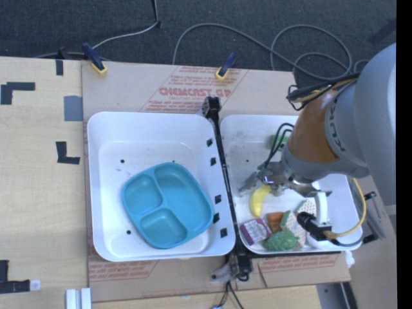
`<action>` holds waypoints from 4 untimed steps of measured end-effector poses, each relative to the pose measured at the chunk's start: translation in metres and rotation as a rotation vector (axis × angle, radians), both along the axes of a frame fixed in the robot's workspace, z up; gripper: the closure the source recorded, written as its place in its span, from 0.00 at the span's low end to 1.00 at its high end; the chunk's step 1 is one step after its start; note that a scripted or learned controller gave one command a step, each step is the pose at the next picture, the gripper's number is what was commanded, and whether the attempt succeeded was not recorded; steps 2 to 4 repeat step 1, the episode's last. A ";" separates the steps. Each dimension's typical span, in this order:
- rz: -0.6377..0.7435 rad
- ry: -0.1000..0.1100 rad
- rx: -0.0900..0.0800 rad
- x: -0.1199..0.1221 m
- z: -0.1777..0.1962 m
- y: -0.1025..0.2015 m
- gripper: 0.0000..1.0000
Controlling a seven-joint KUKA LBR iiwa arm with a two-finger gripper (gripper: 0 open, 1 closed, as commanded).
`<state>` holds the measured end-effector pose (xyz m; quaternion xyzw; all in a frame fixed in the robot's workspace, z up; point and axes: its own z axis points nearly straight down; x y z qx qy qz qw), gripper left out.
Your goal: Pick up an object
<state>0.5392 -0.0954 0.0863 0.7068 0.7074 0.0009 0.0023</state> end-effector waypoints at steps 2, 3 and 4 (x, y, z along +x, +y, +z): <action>-0.001 0.000 -0.003 0.000 0.010 -0.001 1.00; -0.001 0.000 -0.003 0.000 0.010 -0.001 1.00; -0.001 0.000 -0.003 0.000 0.010 -0.001 1.00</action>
